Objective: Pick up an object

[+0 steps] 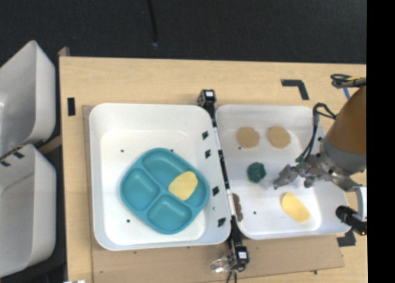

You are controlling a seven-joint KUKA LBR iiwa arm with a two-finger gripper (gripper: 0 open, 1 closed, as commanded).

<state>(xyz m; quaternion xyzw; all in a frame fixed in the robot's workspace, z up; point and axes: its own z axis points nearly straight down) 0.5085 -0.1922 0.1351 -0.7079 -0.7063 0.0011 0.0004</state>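
In the right bin (247, 226) lie two tan round discs (248, 137) (279, 136), a small dark green lump (257, 172) and a yellow oval piece (295, 207). My gripper (292, 180) hangs over this bin, right of the green lump and just above the yellow piece. Its fingers are spread open and nothing sits between them. The grey arm with its orange band (350, 128) comes in from the right.
The left bin (105, 133) holds a blue divided plate (148, 192) with a yellow piece (183, 185) in one compartment. A black hinge strip (217, 158) runs between the bins. White containers (21, 96) stand at the far left off the bench.
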